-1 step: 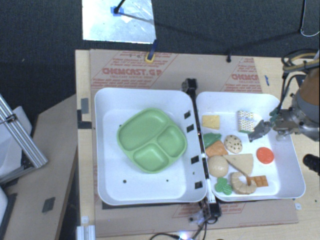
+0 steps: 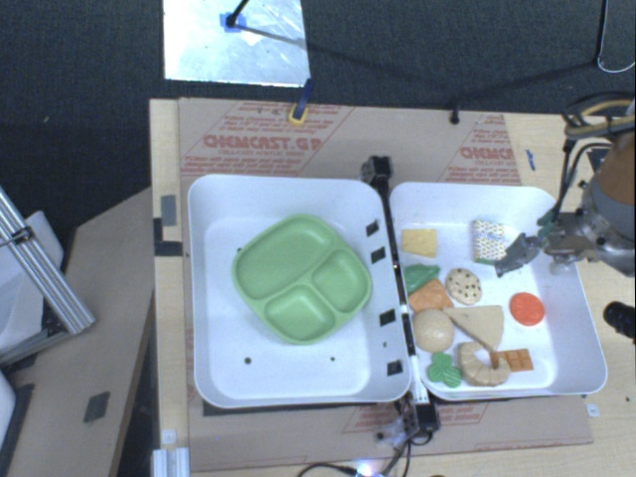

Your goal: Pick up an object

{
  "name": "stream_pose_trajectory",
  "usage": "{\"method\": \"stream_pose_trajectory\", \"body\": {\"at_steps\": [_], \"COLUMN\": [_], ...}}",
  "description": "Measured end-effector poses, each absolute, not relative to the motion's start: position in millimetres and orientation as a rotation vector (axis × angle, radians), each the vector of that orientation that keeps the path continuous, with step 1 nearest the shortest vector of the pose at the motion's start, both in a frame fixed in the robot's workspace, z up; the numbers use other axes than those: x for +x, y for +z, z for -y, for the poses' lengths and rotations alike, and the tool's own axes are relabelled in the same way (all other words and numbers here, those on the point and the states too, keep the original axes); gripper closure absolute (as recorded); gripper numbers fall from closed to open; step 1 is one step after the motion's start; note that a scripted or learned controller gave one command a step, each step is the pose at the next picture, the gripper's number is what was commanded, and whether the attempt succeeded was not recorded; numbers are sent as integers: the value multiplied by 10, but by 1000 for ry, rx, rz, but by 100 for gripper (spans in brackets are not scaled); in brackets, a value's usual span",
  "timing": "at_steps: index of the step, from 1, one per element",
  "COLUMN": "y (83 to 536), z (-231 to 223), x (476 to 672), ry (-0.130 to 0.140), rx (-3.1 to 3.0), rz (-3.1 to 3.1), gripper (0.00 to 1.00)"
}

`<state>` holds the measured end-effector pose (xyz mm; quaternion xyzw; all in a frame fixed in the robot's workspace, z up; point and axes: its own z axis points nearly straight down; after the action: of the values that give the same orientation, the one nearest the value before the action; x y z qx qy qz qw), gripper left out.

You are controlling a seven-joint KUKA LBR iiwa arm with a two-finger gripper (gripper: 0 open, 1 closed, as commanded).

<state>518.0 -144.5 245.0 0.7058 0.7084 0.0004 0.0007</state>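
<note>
I have the gripper (image 2: 519,252) low over the right bin (image 2: 586,366), apparently empty; how wide, I cannot tell. Wrapper (image 2: 490,238) just beside it, likeliest pick; cookie (image 2: 463,285) near.

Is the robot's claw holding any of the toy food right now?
No, nothing sits between its fingers. The claw hangs over the right bin, beside the patterned white block, with no food gripped.
</note>
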Motion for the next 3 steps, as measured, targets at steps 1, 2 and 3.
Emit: {"method": "stream_pose_trajectory", "body": {"at_steps": [1,2,3], "y": [1832,1386,884], "z": [1437,1469,1462], "x": [5224,5162,5175], "ry": [-3,-2,4], "rx": [2222,2222,2222], "rz": [-2225,-2224,-2222], "gripper": [0,0,0]}}
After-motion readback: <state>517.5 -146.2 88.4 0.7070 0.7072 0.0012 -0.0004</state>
